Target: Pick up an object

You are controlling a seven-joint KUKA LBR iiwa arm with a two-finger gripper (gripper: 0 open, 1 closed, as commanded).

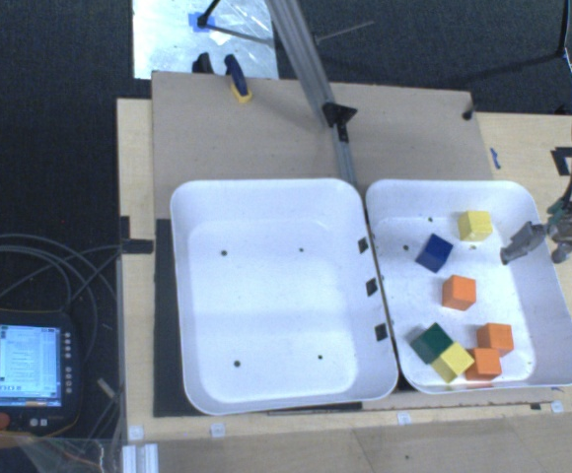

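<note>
Jaws (540,244) spread open, gripping nothing, just right of yellow cube (474,226).

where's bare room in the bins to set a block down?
The left bin has a wide bare floor, wall to wall. In the right bin, there is a small patch between the blue cube and the green cube. The front right corner is crowded, and the hand hangs at the right rim.
</note>
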